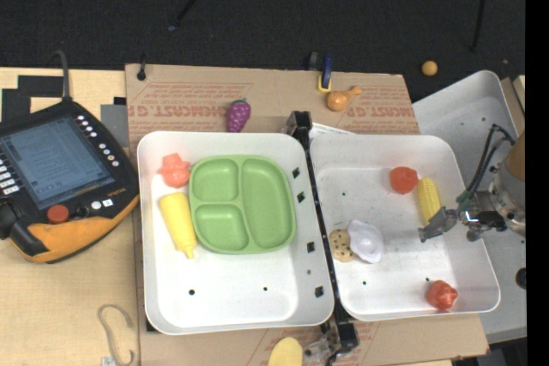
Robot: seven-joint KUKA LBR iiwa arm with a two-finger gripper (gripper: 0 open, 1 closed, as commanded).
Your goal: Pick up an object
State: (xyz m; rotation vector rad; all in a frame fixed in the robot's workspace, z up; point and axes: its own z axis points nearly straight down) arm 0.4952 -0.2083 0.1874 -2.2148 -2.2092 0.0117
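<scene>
Currently end effector low over right bin, just beside corn cob; finger state indeterminate; nothing visibly clamped.

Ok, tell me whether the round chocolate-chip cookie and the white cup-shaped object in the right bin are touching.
Touching. The camera view shows the round chocolate-chip cookie overlapped at its right edge by the white cup-shaped object, no gap between them.

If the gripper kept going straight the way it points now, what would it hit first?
The gripper points left and slightly down over the right bin. Going straight on, it would probably meet the white object beside the cookie first. The corn cob lies just above that line. Height above the bin floor is unclear.
</scene>
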